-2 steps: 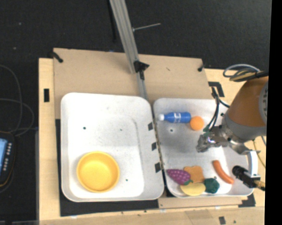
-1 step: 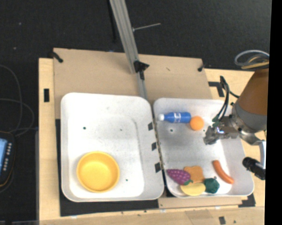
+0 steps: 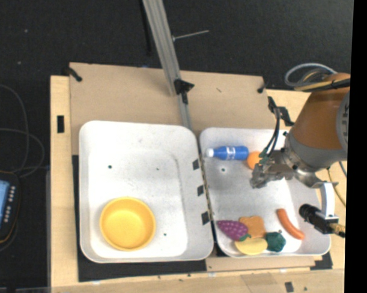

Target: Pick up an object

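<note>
Arm: I saw it reach in from the right, its orange band (image 3: 321,120) over the right bin's far right corner, the grey wrist below it.
Hand (image 3: 262,175): it hung above the right bin (image 3: 242,187), over its upper middle, just below the orange ball. From my view I could not tell whether it was apart or together, and I saw nothing between its tips.
Bottle (image 3: 228,153): blue with a white label, it lay on its side near the right bin's far edge, cap toward the left.
Ball (image 3: 253,158): orange, it sat just right of the bottle, partly hidden by the hand.
Sausage (image 3: 289,224): orange-red, it lay aslant near the right bin's right wall, apart from the rest.
Front cluster: purple grapes (image 3: 231,228), an orange piece (image 3: 253,225), a yellow piece (image 3: 251,246) and a green piece (image 3: 275,240) lay close together by the near rim.
Left bin (image 3: 135,153): it held a yellow bowl (image 3: 127,222) upright in its near left corner.
Counter (image 3: 161,97): tan, it carried both bins side by side, with a metal pole (image 3: 165,43) rising from behind.
</note>
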